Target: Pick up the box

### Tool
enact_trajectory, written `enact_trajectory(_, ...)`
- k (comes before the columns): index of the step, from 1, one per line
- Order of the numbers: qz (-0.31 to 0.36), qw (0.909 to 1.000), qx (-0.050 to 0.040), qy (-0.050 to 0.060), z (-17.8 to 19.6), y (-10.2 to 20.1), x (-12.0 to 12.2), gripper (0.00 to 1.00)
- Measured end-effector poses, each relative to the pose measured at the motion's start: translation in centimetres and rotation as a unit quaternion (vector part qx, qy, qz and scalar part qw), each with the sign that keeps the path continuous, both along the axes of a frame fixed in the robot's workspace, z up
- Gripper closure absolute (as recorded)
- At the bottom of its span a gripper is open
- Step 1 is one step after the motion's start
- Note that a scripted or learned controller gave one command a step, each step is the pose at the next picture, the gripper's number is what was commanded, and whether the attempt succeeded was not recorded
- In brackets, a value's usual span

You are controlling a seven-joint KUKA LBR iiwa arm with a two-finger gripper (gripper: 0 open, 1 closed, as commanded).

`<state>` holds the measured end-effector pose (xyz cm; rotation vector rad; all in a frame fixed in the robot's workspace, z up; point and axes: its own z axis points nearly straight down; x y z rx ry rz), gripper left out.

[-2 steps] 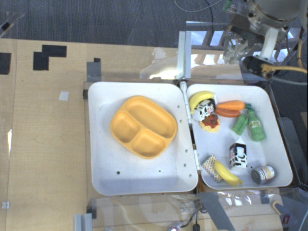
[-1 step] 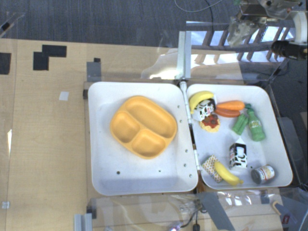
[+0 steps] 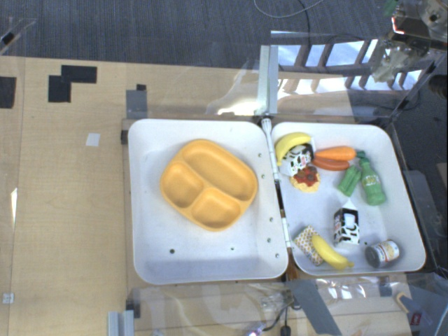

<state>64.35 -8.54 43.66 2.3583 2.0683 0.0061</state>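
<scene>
So the box [image 3: 346, 227], the little black-and-white cow-print carton, is standing in the right bin [image 3: 402, 161], toward the near side; a yellow banana [image 3: 329, 251] lies just beside it on the left, a patterned wafer-looking thing [image 3: 306, 241] sits next to that, and a small tin can [image 3: 382, 253] lies near it on the right.

The end effector [image 3: 399, 56] is way up in the far right corner of the view, past the back edge of the bins and well apart from everything in them; it's too small and cluttered up there to say how wide it's open, so I honestly can't tell; nothing looks to be hanging from it as far as I can see.

The relation that matters: the box lies toward the camera and a bit left of the end effector, so I'd guess the arm has to come forward over the carrot [image 3: 334, 156] and green bottle [image 3: 371, 185] cluster, then drop down; the box looks taller than wide, long axis roughly upright, so a top-down grab seems right, though the banana crowds one side.

Left bin just has the yellow divided plate [image 3: 208, 183].
</scene>
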Motion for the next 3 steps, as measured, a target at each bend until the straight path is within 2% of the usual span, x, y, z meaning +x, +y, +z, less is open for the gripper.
enact_trajectory(1,0.004,1.0000,-0.0006,-0.004,1.3,0.2,0.1,1.00)
enact_trajectory(2,-0.273,0.9619,0.0016,0.000,0.0,-2.8,0.9,1.00)
enact_trajectory(3,-0.017,0.9999,0.0000,-0.001,0.0,-4.5,1.3,1.00)
